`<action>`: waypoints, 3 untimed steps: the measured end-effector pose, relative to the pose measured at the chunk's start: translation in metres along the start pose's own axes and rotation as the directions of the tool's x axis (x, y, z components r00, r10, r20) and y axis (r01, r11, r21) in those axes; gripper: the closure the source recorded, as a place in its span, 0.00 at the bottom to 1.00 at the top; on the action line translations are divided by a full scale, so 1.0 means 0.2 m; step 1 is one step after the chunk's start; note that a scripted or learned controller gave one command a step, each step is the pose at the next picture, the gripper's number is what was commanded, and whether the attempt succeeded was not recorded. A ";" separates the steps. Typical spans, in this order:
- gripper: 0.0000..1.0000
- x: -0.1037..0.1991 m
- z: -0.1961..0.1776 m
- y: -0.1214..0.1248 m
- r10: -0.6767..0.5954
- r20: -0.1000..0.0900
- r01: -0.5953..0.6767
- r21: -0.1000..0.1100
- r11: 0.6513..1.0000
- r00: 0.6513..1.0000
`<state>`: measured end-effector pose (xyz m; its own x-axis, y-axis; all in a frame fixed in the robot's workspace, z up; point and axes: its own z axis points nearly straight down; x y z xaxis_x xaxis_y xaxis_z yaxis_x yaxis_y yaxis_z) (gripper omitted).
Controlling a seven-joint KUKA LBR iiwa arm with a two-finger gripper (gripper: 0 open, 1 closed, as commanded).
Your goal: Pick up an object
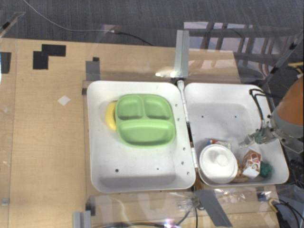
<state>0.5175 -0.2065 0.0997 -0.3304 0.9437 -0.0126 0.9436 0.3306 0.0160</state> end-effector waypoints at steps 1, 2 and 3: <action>1.00 -0.04 0.06 0.13 -0.073 -0.008 0.073 0.007 0.997 0.997; 0.00 -0.04 0.07 0.13 -0.074 -0.009 0.074 0.008 0.997 0.997; 0.00 0.05 0.05 -0.14 -0.107 -0.012 0.107 0.012 0.994 0.994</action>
<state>0.4880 -0.2059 0.0889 -0.4297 0.9029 -0.0020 0.9029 0.4297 0.0029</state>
